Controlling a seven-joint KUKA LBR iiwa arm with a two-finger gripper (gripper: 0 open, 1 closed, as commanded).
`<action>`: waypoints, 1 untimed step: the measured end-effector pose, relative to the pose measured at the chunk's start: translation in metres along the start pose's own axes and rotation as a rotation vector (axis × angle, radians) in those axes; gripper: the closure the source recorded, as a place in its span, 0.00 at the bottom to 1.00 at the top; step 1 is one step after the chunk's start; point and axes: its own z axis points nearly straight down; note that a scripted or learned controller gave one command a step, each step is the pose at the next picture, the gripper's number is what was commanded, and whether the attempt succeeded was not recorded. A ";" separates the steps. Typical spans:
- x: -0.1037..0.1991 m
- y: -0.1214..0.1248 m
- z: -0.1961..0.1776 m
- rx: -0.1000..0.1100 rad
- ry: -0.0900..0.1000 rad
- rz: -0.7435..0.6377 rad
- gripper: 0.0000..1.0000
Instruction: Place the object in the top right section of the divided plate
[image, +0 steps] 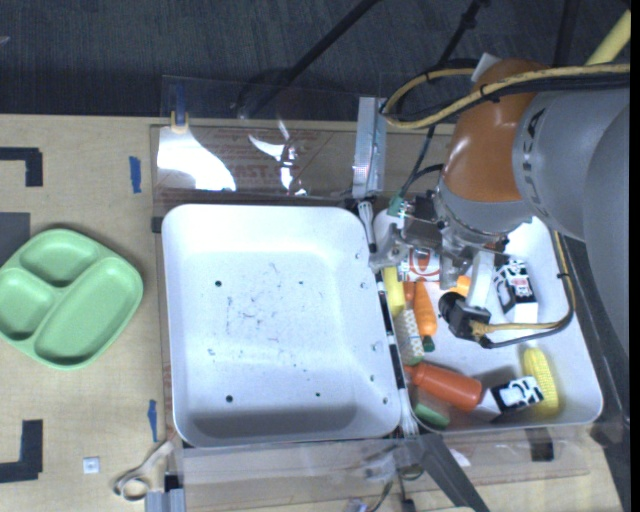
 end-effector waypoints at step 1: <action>0.032 -0.084 0.044 0.003 0.000 0.094 1.00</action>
